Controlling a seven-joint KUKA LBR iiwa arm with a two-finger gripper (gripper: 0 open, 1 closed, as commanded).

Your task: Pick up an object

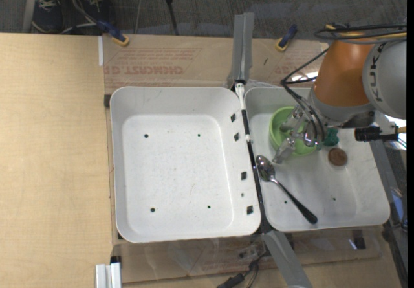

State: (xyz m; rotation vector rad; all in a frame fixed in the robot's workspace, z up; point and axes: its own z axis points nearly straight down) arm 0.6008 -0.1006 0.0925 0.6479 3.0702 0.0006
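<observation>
In the right bin (362, 212) a light green bowl (282, 127) sits near the far left corner. My gripper (288, 142) hangs right over the bowl's near rim, its metal fingers pointing down to the left. A spoon (279, 185) with a metal head and black handle lies diagonally in front of the bowl. A small brown round object (337, 157) rests to the right of the gripper, with a bit of teal object (331, 137) just behind it, partly hidden by the wrist.
The left bin (129, 151) stands alongside, split from the right one by a hinged divider (248, 151). The grey arm with its orange band (343, 73) covers the right bin's far right part. Cables run over the arm.
</observation>
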